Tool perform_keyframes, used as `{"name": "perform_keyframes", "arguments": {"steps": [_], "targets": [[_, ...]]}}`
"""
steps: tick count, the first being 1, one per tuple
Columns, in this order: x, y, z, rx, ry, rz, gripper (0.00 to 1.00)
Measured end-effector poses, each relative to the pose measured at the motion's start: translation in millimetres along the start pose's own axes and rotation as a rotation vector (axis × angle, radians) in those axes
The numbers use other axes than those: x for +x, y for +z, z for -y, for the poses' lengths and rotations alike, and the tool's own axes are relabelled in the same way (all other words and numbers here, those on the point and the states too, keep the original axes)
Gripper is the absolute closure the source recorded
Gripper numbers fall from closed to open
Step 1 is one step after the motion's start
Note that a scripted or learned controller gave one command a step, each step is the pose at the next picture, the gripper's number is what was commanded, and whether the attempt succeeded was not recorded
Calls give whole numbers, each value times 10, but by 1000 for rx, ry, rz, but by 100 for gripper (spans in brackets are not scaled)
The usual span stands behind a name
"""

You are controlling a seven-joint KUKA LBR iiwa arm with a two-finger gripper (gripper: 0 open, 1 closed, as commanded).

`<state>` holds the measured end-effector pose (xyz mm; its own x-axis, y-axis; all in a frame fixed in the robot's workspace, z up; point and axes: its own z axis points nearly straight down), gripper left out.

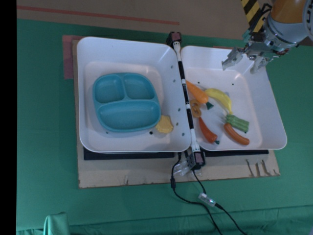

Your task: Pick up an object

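The right bin [266, 99] holds several toy foods: an orange carrot [197, 93], a yellow banana [220, 100], a small orange ring [196, 109], a red chili [208, 131], a green piece [237, 122] and a sausage [236, 134]. My gripper [244, 61] hangs open over the bin's far right corner, with nothing between its fingers. It is well above and behind the banana.
The left bin [88, 53] holds a teal divided plate [126, 102] and a yellow piece [165, 125] near its front right. A black-and-white bar [184, 89] joins the bins. Cables [195, 190] trail over the green cloth in front.
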<state>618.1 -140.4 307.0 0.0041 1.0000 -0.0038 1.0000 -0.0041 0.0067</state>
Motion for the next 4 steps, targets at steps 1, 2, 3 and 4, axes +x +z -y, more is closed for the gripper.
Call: {"name": "perform_keyframes", "arguments": {"steps": [1, 2, 3, 4], "targets": [[402, 860, 219, 3, -1, -2, 0], [391, 737, 207, -4, 2, -1, 100], [-205, 51, 231, 1, 0, 0, 100], [-471, -259, -108, 1, 0, 0, 100]]}}
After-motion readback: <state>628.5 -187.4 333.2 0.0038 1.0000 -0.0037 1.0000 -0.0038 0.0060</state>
